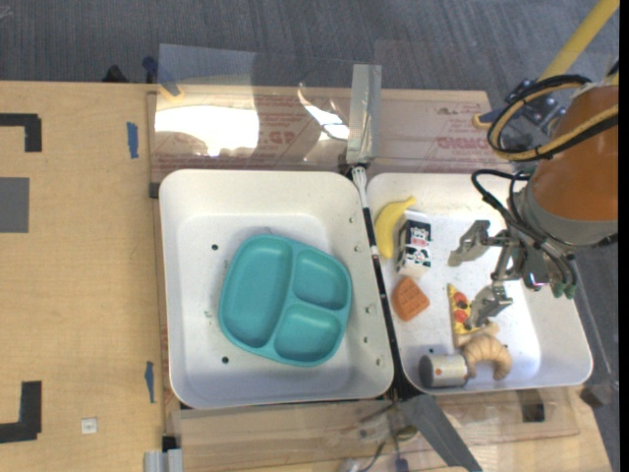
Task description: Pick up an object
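My gripper (482, 271) hangs over the right bin (560, 362), its two grey fingers spread apart with nothing between them. One fingertip (469, 246) is near the bin's middle, the other sits just above a small red and yellow toy (459, 308). To the left lie a yellow banana (390, 222), a white carton with dark print (418, 244) and an orange wedge (411, 299). Near the front rim lie a tan croissant (487, 350) and a grey metal cylinder (444, 370).
The left bin (187, 205) holds a teal divided plate (285, 299). A clear plastic sheet and cardboard lie behind the bins. The arm's orange band (588, 165) and cables (526, 116) crowd the right bin's far right corner.
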You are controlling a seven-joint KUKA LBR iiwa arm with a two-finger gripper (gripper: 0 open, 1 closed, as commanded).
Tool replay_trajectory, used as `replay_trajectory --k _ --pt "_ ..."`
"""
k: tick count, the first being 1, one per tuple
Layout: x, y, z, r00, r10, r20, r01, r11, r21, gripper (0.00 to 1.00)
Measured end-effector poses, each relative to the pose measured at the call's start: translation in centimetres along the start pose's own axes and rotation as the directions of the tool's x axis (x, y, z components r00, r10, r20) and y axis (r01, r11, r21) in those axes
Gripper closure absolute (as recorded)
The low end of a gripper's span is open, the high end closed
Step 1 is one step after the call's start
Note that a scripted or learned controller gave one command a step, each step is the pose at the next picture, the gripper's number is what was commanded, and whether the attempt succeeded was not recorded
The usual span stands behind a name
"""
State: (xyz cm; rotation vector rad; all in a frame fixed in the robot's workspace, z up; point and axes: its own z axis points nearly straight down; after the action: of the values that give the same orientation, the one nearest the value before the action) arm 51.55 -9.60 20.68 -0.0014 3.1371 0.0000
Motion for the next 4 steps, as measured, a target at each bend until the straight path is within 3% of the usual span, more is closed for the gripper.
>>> replay_trajectory --k 1,2,3,4 --pt "1.2 -3.3 11.3 0.994 -0.108 0.002 0.108 0.994 0.001 0.00" --pt "1.0 -3.1 10.3 0.994 -0.111 0.008 0.111 0.994 0.002 1.00" --pt "-1.9 -10.0 -3.4 0.996 -0.091 0.011 0.091 0.996 0.007 1.00" --pt "-7.8 -12.7 -6.0 0.959 -0.282 0.005 0.282 0.959 0.003 1.00"
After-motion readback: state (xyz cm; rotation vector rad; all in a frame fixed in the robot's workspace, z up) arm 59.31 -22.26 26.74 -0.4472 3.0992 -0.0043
